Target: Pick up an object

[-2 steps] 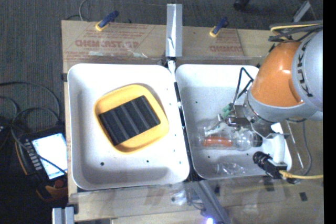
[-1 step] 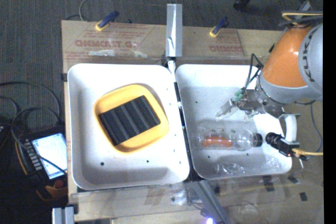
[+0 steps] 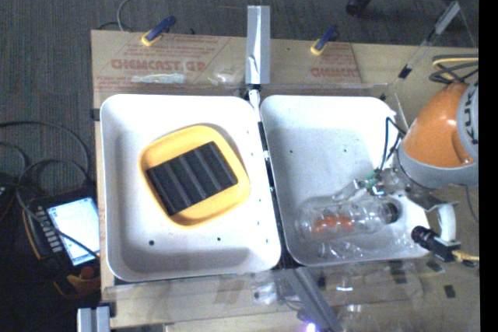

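So the thing to grab here looks like the clear plastic bottle [image 3: 346,218] lying on its side in the right bin [image 3: 327,136], down near that bin's front edge and toward its right corner. It's got something orange inside or on it, and there's crinkly clear plastic around it, so the outline is hard to pin down — transparent stuff against white is rough. The gripper [image 3: 383,184] is right at the bottle's right end, coming in low from the bin's right edge with the grey arm [image 3: 440,138] and its orange band hanging over that corner. Makes sense — the bottle sits close to the wall, so the arm has to tuck in tight there. Whether the jaws are spread or pinched on the bottle, I honestly can't tell; they're lost behind the wrist and the glare.

Over in the left bin [image 3: 124,136] there's a yellow tray-like object [image 3: 194,173] with a dark ribbed top, sitting about mid-bin, well apart from the action. A metal post [image 3: 257,43] stands at the back edge between the bins, with two clamps on the board behind.

My guess: it's mid-attempt on the bottle, and a slippery round bottle could easily roll away.
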You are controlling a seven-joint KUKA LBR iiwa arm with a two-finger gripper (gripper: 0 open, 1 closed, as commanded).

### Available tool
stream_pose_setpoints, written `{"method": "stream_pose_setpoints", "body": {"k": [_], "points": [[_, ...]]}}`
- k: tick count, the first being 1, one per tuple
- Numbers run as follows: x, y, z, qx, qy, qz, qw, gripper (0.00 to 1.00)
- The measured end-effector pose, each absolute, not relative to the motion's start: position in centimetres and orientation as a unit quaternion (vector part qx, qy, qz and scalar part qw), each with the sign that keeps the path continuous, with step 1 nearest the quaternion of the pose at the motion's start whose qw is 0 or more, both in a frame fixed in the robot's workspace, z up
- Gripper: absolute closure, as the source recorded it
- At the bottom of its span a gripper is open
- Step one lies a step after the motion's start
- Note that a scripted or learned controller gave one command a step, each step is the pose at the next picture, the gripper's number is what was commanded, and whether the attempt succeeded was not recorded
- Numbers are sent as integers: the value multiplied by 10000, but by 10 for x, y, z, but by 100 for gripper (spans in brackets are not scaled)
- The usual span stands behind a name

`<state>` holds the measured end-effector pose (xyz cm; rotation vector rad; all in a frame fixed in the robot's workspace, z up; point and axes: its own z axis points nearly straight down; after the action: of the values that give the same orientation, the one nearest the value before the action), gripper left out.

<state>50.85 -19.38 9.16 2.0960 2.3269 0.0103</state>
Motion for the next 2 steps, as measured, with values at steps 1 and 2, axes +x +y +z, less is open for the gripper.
{"method": "stream_pose_setpoints", "body": {"k": [1, 2], "points": [[511, -193, 102, 6691, 7431, 53, 69, 100], [533, -206, 95, 6166, 7872, 10, 40, 100]]}}
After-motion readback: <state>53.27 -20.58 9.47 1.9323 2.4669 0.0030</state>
